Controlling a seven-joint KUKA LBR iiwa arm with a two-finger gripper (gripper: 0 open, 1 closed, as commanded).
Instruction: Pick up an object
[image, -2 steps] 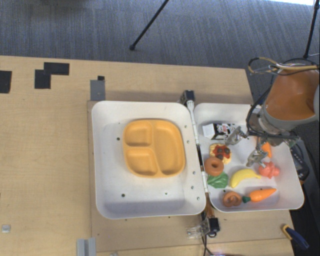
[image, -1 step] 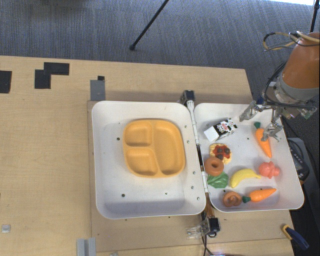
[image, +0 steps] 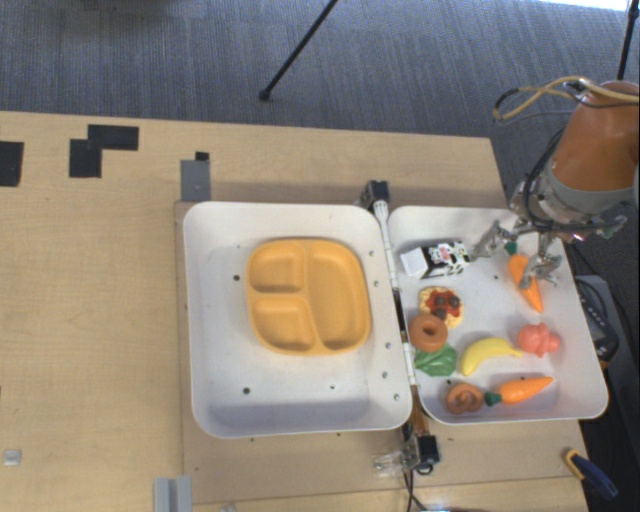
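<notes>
The claw (image: 520, 250) hung over the far right part of the right bin (image: 590, 395), its thin metal fingers (image: 490, 240) spread apart, one prong reaching left and another down on the right. Between them and just below lay a small carrot (image: 526, 280), smooth orange plastic, tapering to a point toward the near side; whether the prongs touched it I could not tell, and nothing showed it as held. Above the claw rose the arm's rounded orange band (image: 597, 150), with looped cables at its top.

Left of the claw lay a black-and-white carton (image: 434, 259), boxy and flat. Nearer and to the left sat a small round pizza (image: 441, 303) with dark and red dots, touching a brown ring donut (image: 429, 332), and beside that a green leaf (image: 435, 362). Below the claw lay a lumpy pink toy (image: 538, 340), a curved yellow banana (image: 488, 354), a second donut (image: 463, 398) and a larger carrot (image: 522, 390) near the bin's front rim.

The bins were shallow, glossy white with rounded corners, and met along a thin ridge. The carrot lay close to the right wall, with bare floor between it and the pizza. Far left of the claw, the left bin (image: 220, 390) held a yellow plate (image: 305, 295), matte, with three compartments. The worktop (image: 90, 330) was pale wood.
</notes>
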